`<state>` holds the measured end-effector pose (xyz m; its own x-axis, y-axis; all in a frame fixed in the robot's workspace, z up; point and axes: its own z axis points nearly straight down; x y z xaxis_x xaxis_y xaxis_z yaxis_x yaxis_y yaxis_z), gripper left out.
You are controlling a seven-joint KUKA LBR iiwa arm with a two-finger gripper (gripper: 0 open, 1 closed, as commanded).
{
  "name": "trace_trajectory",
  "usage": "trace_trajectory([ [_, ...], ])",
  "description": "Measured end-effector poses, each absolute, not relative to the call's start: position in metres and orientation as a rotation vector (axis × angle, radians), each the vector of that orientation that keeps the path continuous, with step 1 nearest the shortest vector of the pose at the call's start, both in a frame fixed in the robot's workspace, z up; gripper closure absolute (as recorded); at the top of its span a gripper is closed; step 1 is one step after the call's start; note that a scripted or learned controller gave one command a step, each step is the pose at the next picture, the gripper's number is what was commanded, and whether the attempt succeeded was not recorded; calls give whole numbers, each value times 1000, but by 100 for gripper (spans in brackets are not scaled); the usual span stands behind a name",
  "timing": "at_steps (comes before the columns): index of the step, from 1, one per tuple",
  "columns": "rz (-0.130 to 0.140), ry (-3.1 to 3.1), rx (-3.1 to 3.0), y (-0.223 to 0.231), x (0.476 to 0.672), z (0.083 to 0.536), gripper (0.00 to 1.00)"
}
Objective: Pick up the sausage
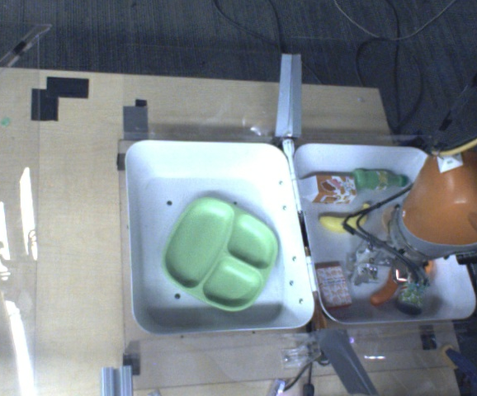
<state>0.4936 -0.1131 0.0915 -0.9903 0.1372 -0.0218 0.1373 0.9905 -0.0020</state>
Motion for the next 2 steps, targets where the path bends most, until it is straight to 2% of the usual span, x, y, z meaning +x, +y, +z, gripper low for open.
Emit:
trace_trajectory([
  [1, -13, 3115, -224, -201, 492, 91, 100],
  [2, -5, 3074, -591, -205, 494, 151, 100],
])
